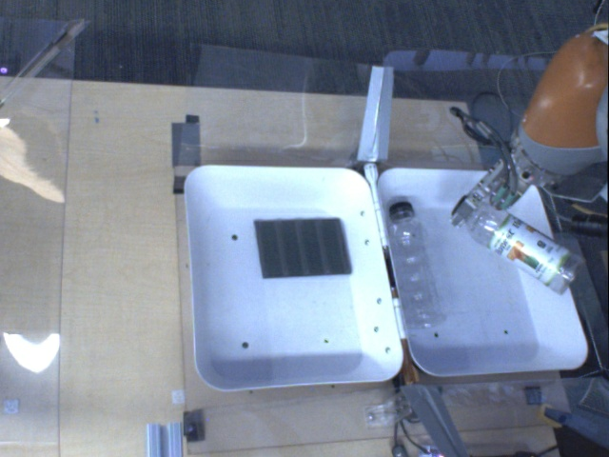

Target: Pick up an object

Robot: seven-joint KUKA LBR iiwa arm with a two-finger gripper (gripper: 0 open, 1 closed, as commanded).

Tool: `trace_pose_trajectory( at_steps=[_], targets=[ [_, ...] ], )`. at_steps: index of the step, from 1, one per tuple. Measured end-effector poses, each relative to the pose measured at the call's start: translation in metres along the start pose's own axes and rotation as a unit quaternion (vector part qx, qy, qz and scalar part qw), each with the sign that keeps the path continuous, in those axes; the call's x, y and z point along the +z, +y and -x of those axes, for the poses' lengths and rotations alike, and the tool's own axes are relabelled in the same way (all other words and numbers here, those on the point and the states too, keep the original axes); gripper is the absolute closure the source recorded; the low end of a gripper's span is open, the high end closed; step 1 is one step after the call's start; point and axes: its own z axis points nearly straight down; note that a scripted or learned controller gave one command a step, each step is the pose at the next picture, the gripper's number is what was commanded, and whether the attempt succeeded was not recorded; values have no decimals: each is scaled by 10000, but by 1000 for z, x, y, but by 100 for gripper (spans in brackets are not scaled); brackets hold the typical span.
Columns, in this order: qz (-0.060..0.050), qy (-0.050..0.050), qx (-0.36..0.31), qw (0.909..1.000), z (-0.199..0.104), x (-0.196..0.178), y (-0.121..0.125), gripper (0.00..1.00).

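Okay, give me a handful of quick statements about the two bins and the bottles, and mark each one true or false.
1. A dark ribbed mat lies in the left bin. True.
2. A clear bottle with a black cap lies in the right bin. True.
3. Both bottles lie in the left bin. False: both are in the right bin.
4. The labelled bottle stands upright. False: it lies tilted, by the gripper.

My arm (569, 93): rounded orange band over a grey wrist section. Black cables trail beside it. My gripper (497, 190) is small, metallic, silver-grey with dark bits; details too blurred to tell.
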Motion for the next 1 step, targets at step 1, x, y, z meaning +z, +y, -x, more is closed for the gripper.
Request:
trace_pose_trajectory(
  at_steps=[1],
  targets=[
    [-6,8,400,9992,14,35,52,100]
  ],
)
